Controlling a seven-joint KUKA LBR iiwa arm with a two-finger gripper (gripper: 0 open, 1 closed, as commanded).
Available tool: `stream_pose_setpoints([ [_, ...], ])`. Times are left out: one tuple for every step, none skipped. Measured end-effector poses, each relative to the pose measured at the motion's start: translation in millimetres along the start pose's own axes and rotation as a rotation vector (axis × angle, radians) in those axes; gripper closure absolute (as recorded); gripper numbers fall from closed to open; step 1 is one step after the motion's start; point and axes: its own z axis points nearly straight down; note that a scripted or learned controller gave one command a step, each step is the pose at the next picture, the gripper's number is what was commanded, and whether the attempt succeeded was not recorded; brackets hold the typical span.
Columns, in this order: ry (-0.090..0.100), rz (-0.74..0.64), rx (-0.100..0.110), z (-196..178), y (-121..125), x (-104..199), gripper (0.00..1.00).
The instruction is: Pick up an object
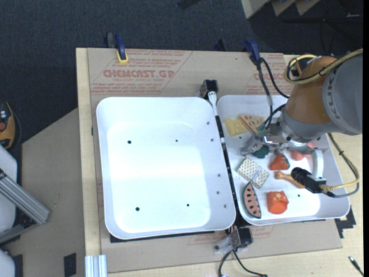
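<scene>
Reaching looks like the step in hand, the gripper (258,145) (open or closed, one cannot tell) low in the right bin (323,212) over a green piece (262,151), needing a firm close next.

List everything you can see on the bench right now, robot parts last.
left bin: 1, white, left half of bench
right bin: 1, white, right half, under the arm
watermelon slice toy: 1, red and green, right bin's near left corner
red block: 1, red-orange, near edge of right bin
checkered piece: 1, white-grey, right bin's left side
tan flat piece: 1, yellowish, far left of right bin
arm: 1, grey with orange band, over right bin
jaws: 1 set, metal, low in right bin
</scene>
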Motion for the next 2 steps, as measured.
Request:
stream_pose_setpoints([
  [-0.003,0.002,-0.010,-18.9,2.0,-2.1,1.00],
  [-0.003,-0.008,-0.024,-115.3,88.7,74.7,1.00],
])
